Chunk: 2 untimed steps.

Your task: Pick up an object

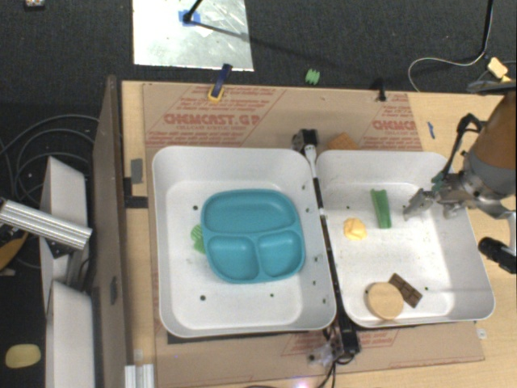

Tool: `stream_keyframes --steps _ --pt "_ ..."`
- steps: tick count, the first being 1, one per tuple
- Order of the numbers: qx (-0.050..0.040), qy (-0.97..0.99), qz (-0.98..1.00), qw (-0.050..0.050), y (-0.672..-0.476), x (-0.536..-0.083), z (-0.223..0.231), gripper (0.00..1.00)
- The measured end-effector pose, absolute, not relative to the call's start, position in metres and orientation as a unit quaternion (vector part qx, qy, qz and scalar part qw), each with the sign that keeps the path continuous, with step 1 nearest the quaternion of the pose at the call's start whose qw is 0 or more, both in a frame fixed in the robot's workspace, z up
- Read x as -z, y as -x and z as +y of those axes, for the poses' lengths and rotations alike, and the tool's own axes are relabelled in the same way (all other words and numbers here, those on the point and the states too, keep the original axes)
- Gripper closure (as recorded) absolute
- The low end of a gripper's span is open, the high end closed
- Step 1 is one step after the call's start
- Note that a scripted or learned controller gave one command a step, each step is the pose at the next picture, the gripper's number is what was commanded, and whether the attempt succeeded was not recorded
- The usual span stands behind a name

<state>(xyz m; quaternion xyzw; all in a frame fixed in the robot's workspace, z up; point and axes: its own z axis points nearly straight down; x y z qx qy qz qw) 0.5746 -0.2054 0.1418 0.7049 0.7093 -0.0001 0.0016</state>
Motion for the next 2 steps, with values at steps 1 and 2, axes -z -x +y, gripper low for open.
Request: stream_keyframes --steps 1,2 --pt "-0.002 -0.703 0.711 0.0 -0.631 -0.081 -0.132 0.0" --pt "-0.0019 -0.705 0.709 0.002 -0.631 -0.096 -0.138 1.0"
